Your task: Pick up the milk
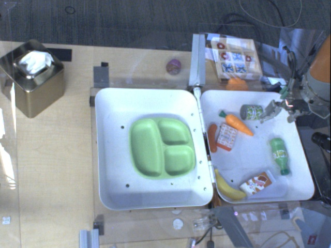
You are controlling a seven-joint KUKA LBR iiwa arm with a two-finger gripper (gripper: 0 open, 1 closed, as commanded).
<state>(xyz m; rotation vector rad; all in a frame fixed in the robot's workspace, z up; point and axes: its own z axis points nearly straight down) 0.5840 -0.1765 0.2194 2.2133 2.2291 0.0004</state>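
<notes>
The milk (pixel 257 183) is a small white and red carton lying on its side near the front of the right bin (pixel 305 190), just right of a banana (pixel 228 188). My gripper (pixel 280 114) hangs over the back right part of that bin, well behind the milk and beside a tin can (pixel 251 111). Its fingers (pixel 267 113) are spread open and hold nothing.
In the right bin also lie a carrot (pixel 239 124), a flat red and white packet (pixel 226 137), a sausage (pixel 212 137) and a green bottle (pixel 279 155). The left bin (pixel 108 138) holds a green divided plate (pixel 162 146). A metal box (pixel 33 76) stands far left.
</notes>
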